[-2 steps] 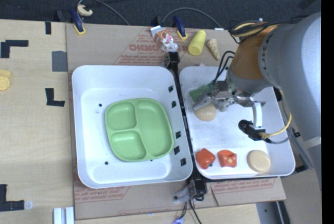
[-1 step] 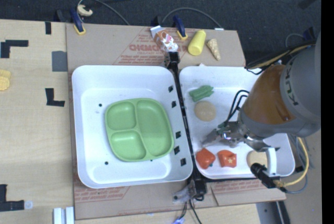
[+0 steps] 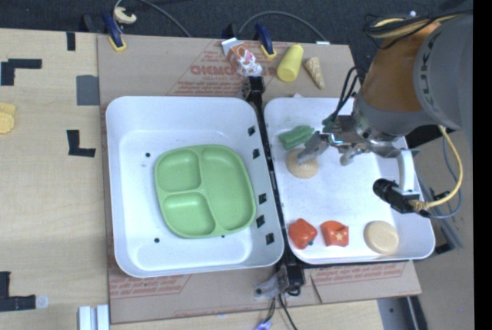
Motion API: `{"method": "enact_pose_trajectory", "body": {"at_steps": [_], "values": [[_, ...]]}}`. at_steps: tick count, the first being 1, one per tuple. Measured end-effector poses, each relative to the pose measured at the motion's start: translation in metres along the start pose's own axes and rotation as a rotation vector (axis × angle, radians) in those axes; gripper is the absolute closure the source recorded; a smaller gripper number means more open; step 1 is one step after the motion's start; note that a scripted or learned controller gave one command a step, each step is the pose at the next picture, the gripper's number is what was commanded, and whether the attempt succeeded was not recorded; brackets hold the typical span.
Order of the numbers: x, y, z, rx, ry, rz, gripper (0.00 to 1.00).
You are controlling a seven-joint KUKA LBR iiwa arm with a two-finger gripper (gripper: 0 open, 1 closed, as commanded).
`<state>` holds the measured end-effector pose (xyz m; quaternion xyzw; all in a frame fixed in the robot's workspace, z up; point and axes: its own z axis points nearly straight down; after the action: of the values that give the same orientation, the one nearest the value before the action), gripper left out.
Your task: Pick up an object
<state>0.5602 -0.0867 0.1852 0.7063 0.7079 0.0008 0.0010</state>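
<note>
My gripper [image 3: 330,151] hangs over the upper left part of the right bin [image 3: 347,190]. Its fingers stand open, nothing between them. The left fingertip [image 3: 311,147] is just above a tan round object [image 3: 303,165] and beside a green object [image 3: 294,138]. Along the bin's front lie two red objects [image 3: 302,233] [image 3: 334,232] and a pale tan disc [image 3: 380,237].
The left bin [image 3: 131,136] holds a green divided plate [image 3: 204,190]. Behind the bins on the cardboard lie a yellow object [image 3: 290,63], a tan cone [image 3: 315,72] and a small red-white packet [image 3: 244,57]. The arm's grey body and cables cover the right bin's right side.
</note>
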Motion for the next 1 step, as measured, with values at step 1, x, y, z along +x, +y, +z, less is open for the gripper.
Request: {"method": "enact_pose_trajectory", "body": {"at_steps": [1], "values": [[0.0050, 0.0496, 0.0014, 0.003, 0.000, 0.001, 0.00]]}}
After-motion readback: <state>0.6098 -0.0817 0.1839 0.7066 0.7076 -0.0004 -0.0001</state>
